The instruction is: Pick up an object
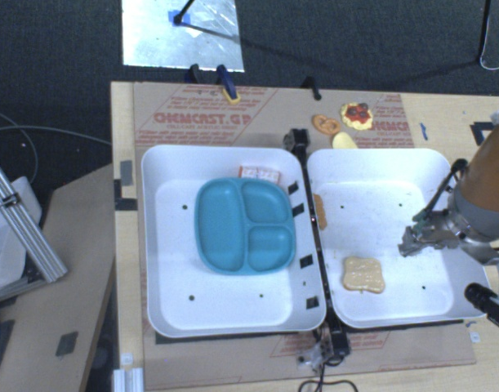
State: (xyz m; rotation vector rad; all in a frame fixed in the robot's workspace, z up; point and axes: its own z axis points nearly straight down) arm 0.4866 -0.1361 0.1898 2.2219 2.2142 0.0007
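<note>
Hovering over the right bin, gripper just right of the toast slice lying near that bin's front wall (finger spread impossible to tell, nothing visibly held).

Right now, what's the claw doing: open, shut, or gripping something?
Claw: cannot be told from this view. It sits over the right bin, right of the toast-shaped piece, apart from it.

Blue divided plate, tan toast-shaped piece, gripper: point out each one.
Blue divided plate (pixel 244 225), camera view, centre ridge between compartments.
Tan toast-shaped piece (pixel 363 274), camera view, middle of its top face.
Gripper (pixel 416 242), camera view, at its tip.
</note>
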